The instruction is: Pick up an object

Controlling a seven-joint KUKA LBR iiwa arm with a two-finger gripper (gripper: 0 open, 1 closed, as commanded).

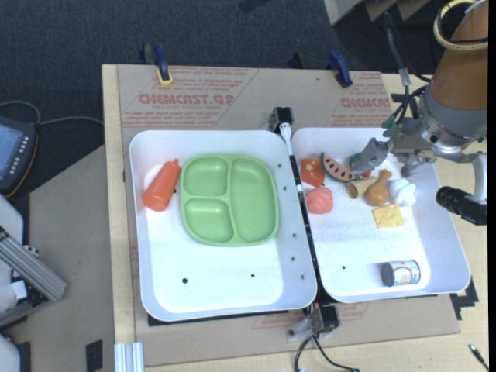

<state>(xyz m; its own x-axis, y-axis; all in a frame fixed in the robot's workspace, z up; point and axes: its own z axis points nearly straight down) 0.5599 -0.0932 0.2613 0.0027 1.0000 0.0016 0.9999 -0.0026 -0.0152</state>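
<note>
On the far left, at nine o'clock, a dark device with a lit screen [14, 152] sits on dark carpet [62, 37], with a grey metal rail [31, 263] below it toward eight o'clock. Across the middle lies a brown cardboard sheet [232, 91] printed with red lettering and held at its twelve o'clock edge by two blue clamps, one [162, 64] left and one [339, 68] right.

Two shallow white bins rest on the cardboard side by side. At the left bin's [217, 285] nine o'clock edge lies an orange bottle-shaped toy [161, 185], tilted, just beside a green divided plate [230, 199] with three compartments that fills the bin's centre.

Over in the right bin [434, 270], a red rounded toy [312, 172] and a pink one [319, 200] lie close together at the bin's nine o'clock side. Just right of them, toward eleven o'clock, is a watermelon slice toy [338, 167]. A tan pear-like toy [378, 188] sits near the bin's centre-top, with a small white object [404, 192] just to its three o'clock and a yellow block [388, 217] just below at six o'clock. A small can [401, 273] lies on its side toward five o'clock, well apart from the rest.

The gripper [370, 159] hangs at the bin's twelve o'clock region, reaching in from the grey and orange arm [461, 76] at two o'clock. Its tip sits between the watermelon slice toy at its nine o'clock and the tan pear-like toy at its five o'clock, near both; whether it touches either is unclear. Whether its fingers are apart or together cannot be told.
</note>
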